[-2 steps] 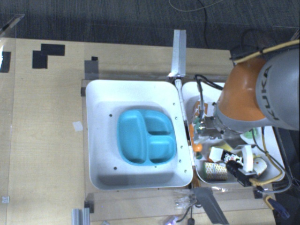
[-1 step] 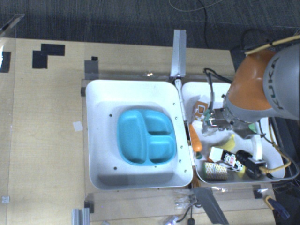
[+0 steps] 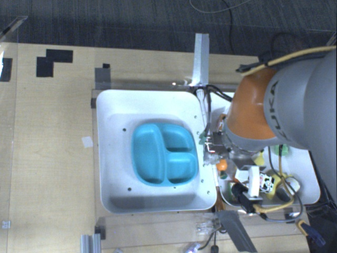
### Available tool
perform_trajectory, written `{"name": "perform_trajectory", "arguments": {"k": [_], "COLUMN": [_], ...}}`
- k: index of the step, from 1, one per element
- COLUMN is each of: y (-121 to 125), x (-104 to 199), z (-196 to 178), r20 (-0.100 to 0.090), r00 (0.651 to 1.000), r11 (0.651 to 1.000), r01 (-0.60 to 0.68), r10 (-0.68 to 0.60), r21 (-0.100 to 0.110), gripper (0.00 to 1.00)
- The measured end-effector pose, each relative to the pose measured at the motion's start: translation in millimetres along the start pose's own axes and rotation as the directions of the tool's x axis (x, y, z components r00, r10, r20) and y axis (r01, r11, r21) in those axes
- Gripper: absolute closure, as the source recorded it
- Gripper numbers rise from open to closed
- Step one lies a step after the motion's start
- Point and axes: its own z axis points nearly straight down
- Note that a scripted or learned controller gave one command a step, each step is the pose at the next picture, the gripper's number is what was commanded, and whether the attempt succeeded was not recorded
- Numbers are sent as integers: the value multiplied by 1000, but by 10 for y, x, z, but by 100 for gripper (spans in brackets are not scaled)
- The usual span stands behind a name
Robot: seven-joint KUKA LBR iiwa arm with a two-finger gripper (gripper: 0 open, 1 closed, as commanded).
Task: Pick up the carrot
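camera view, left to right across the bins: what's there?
Left bin → blue tray → small orange piece, likely the carrot → arm over the right bin.

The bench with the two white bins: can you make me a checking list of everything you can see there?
Surface: pale wooden bench bearing two shallow white plastic bins; the left bin is in plain view, the right bin is mostly hidden by the arm.
Job's things: small orange carrot-like piece in the right bin, under the arm.
Clutter: blue plastic divided tray in the left bin; small mixed items beneath the arm.
End effector: hidden under the grey arm with orange band; state unclear.
Cables: thin black cable on the floor.
Surroundings: dark carpet.
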Motion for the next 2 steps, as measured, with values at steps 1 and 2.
{"name": "perform_trajectory", "arguments": {"k": [1,2], "y": [1247,984], "x": [137,614], "z": [-4,-334], "r20": [1,0], "r00": [992,860], "r11": [992,860], "r01": [-127,-510], "r10": [127,510], "r21": [-1,-1], "gripper": [100,100]}}
